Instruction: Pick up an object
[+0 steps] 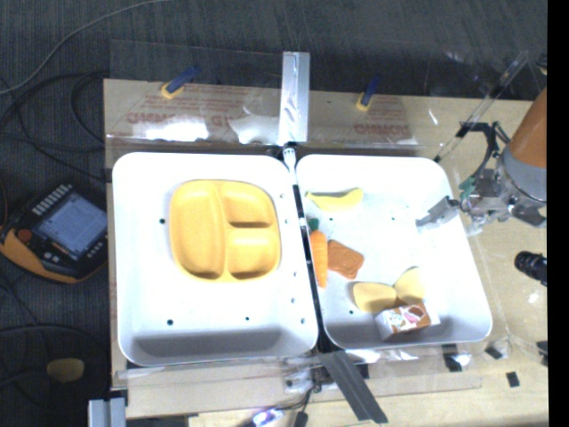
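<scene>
While nothing is gripped yet, judged from the right bin's contents:

Carton: by near right corner of right bin; likely light, stiff-sided, crushable; best taken across flat sides.
Yellow wedges: just beside carton, toward bin middle; probably soft, smooth; awkward to pinch.
Orange piece: mid-bin, apart from neighbours; flat, likely light; easiest target, gripped across narrow width.
Carrot: along left wall; rounded, could roll.
Banana: far left corner.
Left bin: holds yellow tray.
Gripper: over right rim; fingers unreadable, cannot tell.
</scene>
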Controlling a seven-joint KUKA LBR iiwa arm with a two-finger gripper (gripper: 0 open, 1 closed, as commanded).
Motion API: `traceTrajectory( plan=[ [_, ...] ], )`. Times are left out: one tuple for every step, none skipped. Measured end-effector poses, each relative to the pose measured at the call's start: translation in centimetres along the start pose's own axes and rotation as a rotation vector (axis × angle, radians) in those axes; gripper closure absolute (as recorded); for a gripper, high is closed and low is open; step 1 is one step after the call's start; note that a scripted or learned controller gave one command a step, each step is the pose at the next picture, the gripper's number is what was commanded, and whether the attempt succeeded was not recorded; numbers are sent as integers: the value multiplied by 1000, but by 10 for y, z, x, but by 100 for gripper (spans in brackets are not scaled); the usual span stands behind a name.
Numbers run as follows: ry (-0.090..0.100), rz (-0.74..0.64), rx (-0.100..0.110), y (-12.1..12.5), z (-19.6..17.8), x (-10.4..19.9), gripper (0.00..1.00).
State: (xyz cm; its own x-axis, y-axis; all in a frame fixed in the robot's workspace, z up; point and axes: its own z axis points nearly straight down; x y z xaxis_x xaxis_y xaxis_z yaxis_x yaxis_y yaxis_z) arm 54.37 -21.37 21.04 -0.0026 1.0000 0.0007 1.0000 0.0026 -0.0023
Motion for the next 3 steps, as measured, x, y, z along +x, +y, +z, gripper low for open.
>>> traceTrajectory(
  plan=[
    [8, -57, -3, -43, 106, -2, 0],
    [-13, -212, -15, -56, 121, 31, 0],
    [-10, -213, -15, -55, 112, 32, 100]
  ],
)
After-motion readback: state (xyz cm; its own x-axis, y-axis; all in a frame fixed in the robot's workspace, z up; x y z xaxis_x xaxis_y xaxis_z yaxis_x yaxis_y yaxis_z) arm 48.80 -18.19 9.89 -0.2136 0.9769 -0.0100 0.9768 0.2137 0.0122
